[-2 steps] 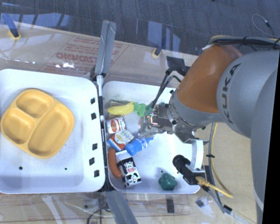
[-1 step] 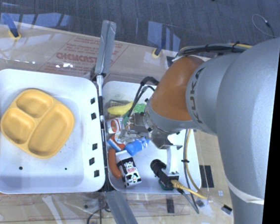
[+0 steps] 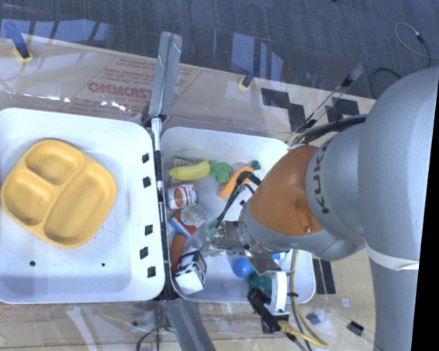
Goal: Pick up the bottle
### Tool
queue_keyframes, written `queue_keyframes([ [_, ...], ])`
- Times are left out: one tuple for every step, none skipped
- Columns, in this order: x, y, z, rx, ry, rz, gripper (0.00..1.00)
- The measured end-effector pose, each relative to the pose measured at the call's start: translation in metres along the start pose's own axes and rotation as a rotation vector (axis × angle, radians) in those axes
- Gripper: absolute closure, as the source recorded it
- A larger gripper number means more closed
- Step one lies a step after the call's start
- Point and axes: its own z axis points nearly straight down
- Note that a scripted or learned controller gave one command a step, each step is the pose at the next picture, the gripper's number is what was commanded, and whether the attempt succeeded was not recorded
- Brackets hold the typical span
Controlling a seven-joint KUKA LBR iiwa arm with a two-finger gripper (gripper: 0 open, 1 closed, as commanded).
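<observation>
Right bin [image 3: 207,140], cluttered. Arm [image 3: 334,198] enters from 3 o'clock, wrist low over the bin's middle. Gripper [image 3: 225,238] is buried among the items; grip state cannot be told. Bottle [image 3: 183,197], white with red label, lies on its side at the gripper's 10 o'clock, just beside it. Banana [image 3: 189,170] at 12 o'clock of the bottle. Left bin [image 3: 5,281] holds a yellow divided tray [image 3: 58,193].
</observation>
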Motion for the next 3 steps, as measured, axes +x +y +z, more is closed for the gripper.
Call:
queue_keyframes([
  [-0.048, 0.07, -0.051, 0.002, 0.001, -0.09, 0.0],
  [-0.076, 0.01, 0.0, 0.0, 0.002, 0.14, 0.0],
  [-0.074, 0.002, 0.009, 0.001, 0.003, -0.184, 0.0],
])
